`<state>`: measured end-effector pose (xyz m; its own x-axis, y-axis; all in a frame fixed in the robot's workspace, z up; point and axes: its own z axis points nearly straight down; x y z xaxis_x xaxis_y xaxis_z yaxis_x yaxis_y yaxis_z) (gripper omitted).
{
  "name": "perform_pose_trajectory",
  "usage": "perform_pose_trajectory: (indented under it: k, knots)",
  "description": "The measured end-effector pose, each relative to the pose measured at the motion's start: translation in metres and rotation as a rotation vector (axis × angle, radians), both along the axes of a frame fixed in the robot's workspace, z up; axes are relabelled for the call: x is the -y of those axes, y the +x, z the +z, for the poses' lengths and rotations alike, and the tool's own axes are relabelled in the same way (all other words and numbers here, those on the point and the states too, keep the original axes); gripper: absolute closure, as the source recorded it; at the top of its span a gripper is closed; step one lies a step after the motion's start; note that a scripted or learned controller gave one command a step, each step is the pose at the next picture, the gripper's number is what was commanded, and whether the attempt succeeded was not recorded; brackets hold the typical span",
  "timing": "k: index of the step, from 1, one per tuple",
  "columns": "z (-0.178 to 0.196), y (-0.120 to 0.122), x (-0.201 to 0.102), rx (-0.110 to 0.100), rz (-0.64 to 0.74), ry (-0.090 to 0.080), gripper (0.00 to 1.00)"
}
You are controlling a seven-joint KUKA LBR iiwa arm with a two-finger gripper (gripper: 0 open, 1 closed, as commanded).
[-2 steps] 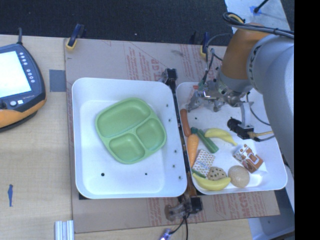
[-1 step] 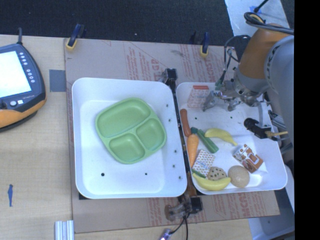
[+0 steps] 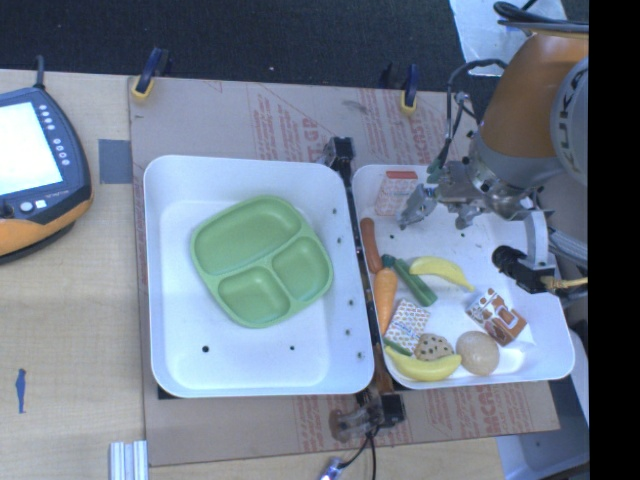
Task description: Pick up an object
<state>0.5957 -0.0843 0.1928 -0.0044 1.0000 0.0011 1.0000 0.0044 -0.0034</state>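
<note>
Over the far end of the right bin (image 3: 560,363), the gripper (image 3: 440,211) hangs with its two thin metal fingers spread apart and nothing between them, just beside a small pale packet with a red stripe (image 3: 394,192) lying near that bin's far left corner. Both bins are shallow, white and smooth with rounded corners. Along the right bin's left wall lie a slim reddish-brown sausage (image 3: 369,244) and, nearer, one tapered orange carrot (image 3: 385,299). A dark green cucumber (image 3: 411,279) slants beside it. Two curved yellow bananas are here: one (image 3: 441,269) toward the middle, one (image 3: 424,367) against the near wall. On the nearer banana rest a checkered card (image 3: 407,322) and a speckled cookie (image 3: 433,347), touching a round tan bun (image 3: 478,353). A brown and white wrapped snack (image 3: 496,315) sits toward the right wall. The left bin (image 3: 170,268) carries one matte green plate (image 3: 262,259), rounded and split into three compartments. The arm's grey body and orange band (image 3: 525,88) are cut off at the picture's right, hiding that bin's far right corner.
</note>
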Motion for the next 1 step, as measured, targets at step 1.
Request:
perform_pose_trajectory:
  k: [1]
  knots:
    - [-0.0491, -0.0287, 0.0127, -0.003, 0.002, -0.002, 0.00]
